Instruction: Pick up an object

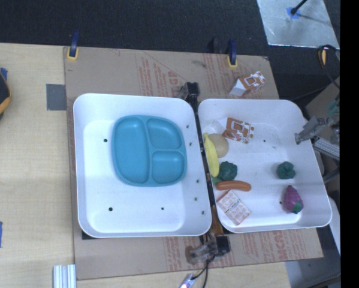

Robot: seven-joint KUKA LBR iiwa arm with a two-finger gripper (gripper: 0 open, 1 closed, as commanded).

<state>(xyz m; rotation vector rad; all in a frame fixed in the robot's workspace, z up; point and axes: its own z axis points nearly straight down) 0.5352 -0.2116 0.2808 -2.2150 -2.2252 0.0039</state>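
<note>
The gripper point(305, 134) sits at the right bin's point(269, 107) right edge, near the far corner; whether it is open or closed I cannot tell, and nothing shows in its grasp. Nearest to it lie a green lump point(286, 170) and a purple piece point(292, 199) by the same edge, well apart from each other. Further off, along the left edge, a banana point(211, 155), a pale ball point(219, 146), a dark green piece point(228, 171) and a sausage point(234, 185) crowd together, with one packet point(238, 129) toward the far edge and another point(233, 207) by the near edge. A grab into that cluster would likely nudge neighbours or jam against the wall. The bin's middle is open room. The left bin point(95, 215) carries a blue tray point(148, 149).
</note>
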